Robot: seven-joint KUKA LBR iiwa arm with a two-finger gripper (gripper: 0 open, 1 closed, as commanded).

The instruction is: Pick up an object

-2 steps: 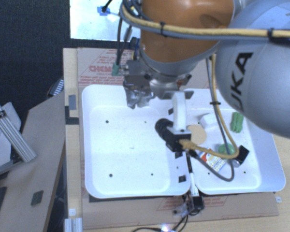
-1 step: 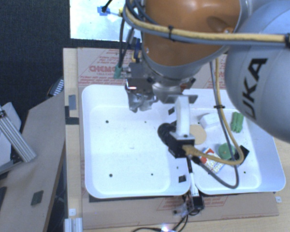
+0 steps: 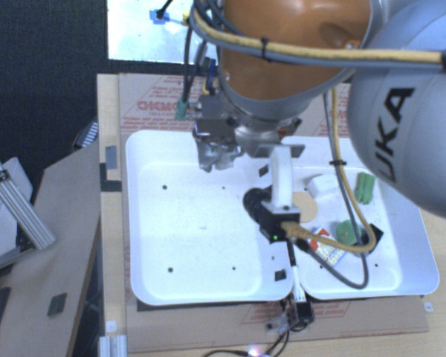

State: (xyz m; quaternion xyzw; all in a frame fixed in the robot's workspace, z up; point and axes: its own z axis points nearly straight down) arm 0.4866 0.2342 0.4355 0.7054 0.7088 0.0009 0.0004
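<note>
White letters "UKA", part of a brand name, stand on the grey arm [image 3: 401, 125], and faint red print on the cardboard sheet [image 3: 160, 103] under the bins is unreadable.

One fixed overhead camera, slanted down close on both white bins [image 3: 208, 288], arm [image 3: 401, 117] entering from right.

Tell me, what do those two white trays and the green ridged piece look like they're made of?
The white bins look like moulded plastic: smooth, softly glossy, with rounded rims. The green ridged piece in the right bin also seems plastic, judging by its even, saturated colour and moulded grooves, though it is too small to be sure.
</note>
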